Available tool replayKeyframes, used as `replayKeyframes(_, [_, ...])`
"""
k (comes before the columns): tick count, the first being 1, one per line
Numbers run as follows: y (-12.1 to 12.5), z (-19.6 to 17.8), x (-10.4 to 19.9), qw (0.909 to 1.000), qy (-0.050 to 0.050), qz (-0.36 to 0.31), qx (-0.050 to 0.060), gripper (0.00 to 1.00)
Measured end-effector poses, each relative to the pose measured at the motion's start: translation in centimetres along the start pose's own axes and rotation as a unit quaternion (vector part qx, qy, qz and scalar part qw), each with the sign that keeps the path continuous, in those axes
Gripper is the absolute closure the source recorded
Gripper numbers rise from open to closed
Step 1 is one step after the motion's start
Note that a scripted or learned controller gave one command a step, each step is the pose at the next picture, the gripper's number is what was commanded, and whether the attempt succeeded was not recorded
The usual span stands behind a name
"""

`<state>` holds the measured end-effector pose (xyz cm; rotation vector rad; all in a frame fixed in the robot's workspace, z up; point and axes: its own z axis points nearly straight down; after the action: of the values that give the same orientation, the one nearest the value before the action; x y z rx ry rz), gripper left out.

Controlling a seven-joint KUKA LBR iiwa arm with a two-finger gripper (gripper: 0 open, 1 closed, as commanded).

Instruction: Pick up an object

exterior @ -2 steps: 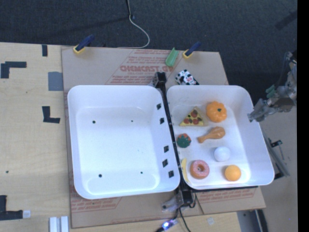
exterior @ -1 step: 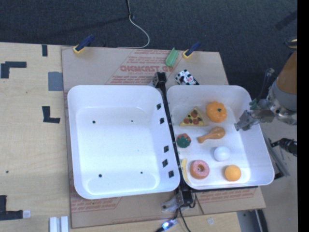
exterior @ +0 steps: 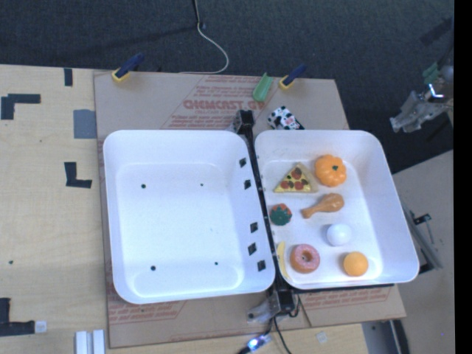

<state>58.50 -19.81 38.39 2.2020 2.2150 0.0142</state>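
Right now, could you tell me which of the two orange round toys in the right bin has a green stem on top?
The pumpkin at the bin's far side, beside the pizza slice. The plain orange ball near the front edge has no stem.

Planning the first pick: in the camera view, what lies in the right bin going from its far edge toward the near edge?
Pumpkin → pizza slice → chicken drumstick → green round toy → white ball → donut and orange ball, about level.

Red "CHEMCAST" lettering on the cardboard sheet [exterior: 199,105].
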Motion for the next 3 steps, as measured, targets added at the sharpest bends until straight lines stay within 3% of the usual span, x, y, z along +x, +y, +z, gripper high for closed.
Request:
replayKeyframes(1, [1.8, 11.7, -2.6, 0.9999, 0.004, 0.003, 0.014, 1.0])
replayKeyframes(2, [7.4, 6.2, 1.0, 1.0, 0.002, 0.0, 0.006, 1.0])
replayKeyframes(3, [8.0, 13.9, -0.7, 0.9999, 0.003, 0.003, 0.012, 1.0])
